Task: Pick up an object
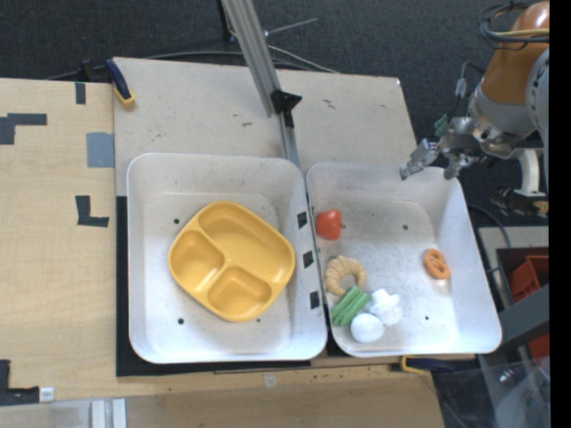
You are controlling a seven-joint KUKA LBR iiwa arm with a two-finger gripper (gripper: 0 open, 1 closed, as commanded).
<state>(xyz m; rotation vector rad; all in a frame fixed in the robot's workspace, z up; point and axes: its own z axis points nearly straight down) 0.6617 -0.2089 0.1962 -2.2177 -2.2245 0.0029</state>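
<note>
My gripper (430, 163) hangs over the far right corner of the right bin (470, 266), with its two fingers spread open and nothing between them. Inside that bin lie a red tomato-like piece (328, 224) near the left wall, a small orange pretzel-shaped piece (435, 263) on the right, a tan ring (344, 273), a green piece (350, 304) and a white lump (368, 325) near the front. All of these lie well below and to the left of the gripper.
The left bin (147, 266) holds a yellow divided plate (232, 259). A grey metal pole (254, 47) slants from the top down to the gap between the bins. A yellow and blue tool (120, 83) lies at the bench's far left.
</note>
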